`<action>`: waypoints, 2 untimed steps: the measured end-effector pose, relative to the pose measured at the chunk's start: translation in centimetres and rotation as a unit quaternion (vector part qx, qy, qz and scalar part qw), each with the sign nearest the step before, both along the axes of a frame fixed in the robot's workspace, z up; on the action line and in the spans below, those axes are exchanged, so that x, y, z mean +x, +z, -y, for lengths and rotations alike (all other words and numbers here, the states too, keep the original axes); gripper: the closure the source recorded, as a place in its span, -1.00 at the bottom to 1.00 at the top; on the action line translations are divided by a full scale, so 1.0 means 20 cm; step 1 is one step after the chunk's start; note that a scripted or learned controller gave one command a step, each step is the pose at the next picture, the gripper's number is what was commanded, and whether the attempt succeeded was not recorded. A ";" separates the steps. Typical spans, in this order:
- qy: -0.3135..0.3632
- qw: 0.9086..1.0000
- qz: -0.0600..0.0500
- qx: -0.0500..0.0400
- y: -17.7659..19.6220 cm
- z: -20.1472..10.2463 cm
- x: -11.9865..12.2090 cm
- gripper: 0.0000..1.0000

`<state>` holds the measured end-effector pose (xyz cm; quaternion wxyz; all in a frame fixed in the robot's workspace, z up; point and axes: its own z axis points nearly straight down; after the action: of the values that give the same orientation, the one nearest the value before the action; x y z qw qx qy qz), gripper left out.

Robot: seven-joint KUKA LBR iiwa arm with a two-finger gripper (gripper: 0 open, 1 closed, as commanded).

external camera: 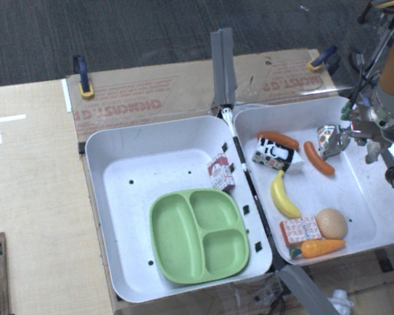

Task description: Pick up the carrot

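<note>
The carrot (322,247) is small and orange, with a pointed tip, and lies flat at the front edge of the right bin (384,229), well apart from the pincer (332,141). A beige round thing (331,222) touches it. The pincer hangs near a sausage (319,159); I cannot tell its state.

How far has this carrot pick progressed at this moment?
Nothing looks done: the orange carrot lies at the near edge of the right white bin, beside a tan round bun. The metal two-finger gripper sits toward the bin's far side, well away. Approach, grasp and lift remain.
</note>
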<state>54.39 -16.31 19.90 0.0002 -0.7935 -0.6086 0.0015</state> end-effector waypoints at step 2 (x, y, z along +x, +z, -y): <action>-0.009 1.000 -0.003 0.001 -0.45 -0.30 -0.21 1.00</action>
<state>50.26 -10.24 10.94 0.0024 -0.7992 -0.6011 0.0032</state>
